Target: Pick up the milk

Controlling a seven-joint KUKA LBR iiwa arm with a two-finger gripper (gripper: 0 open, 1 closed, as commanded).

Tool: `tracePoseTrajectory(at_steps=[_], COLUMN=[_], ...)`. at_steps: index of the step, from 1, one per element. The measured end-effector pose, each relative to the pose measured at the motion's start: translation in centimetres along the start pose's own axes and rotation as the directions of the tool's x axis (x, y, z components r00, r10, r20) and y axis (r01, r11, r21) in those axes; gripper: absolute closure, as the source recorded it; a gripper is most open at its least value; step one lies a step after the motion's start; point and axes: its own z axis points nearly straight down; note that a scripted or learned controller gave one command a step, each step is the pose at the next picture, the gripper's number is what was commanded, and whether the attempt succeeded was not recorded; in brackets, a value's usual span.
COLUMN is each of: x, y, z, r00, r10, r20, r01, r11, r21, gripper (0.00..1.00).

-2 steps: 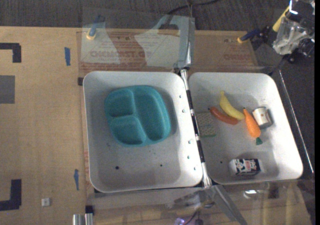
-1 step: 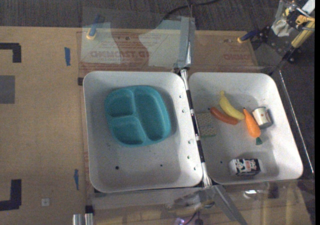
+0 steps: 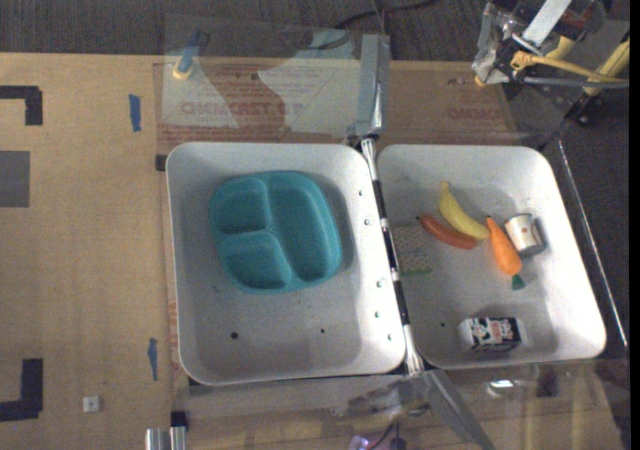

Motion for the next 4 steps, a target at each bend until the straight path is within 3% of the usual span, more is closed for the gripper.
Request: tracePoseTrajectory(at_steps=[1, 2, 3, 4], x=[7.3, 15.3, 20.7, 20.7], y=[-3.3, -8.8, -12.2, -12.0], z=[-0.1, -0.1, -0.1, -0.8], r00=[0.971, 0.986, 0.936, 0.934], r10=[0.240, 0.166, 0.352, 0.356], r20=[-0.003, -0.003, -0.006, -0.003], r01=[-0.240, -0.166, -0.352, -0.356], r11=[0.971, 0.986, 0.936, 0.934], r21=[-0.004, -0.005, -0.005, -0.004], gripper=[1.00, 1.00, 1.00, 1.00])
